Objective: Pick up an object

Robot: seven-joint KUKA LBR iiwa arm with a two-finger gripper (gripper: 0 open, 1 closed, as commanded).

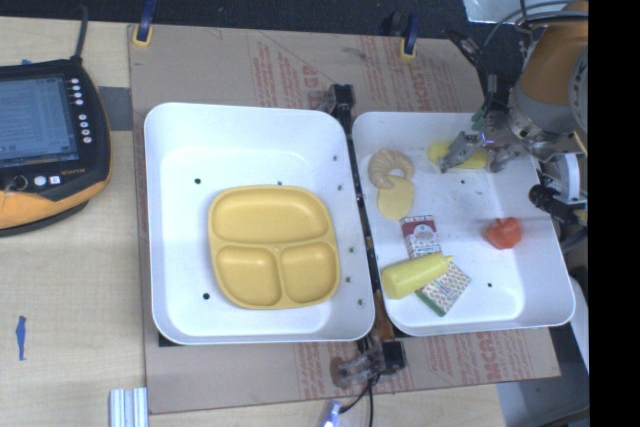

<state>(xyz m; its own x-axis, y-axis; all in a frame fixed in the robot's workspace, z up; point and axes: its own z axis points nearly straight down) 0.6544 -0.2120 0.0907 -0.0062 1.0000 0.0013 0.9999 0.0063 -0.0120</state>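
Arm is reaching in from the right of the frame, gripper (pixel 468 153) sitting low over the upper part of the right bin (pixel 560 300). Fingers are spreading apart, tips down near the bin floor, nothing between them.

A small yellow piece (pixel 440 152) is lying just beside the left fingertip, upper middle of that bin; too small to tell whether it is touching. Judging it as light, smooth plastic, likely to skid on the white floor, so the fingers should be straddling its short width.

Other candidates: croissant toy (pixel 389 165), pale yellow slice (pixel 396 201), red-and-white carton (pixel 423 236), yellow bottle (pixel 414 273), patterned packet (pixel 444 288), red lump (pixel 504 233) right of centre.

Left bin (pixel 170 215) is holding a yellow divided plate (pixel 272 246). Tablet (pixel 45 135) is resting at left edge.
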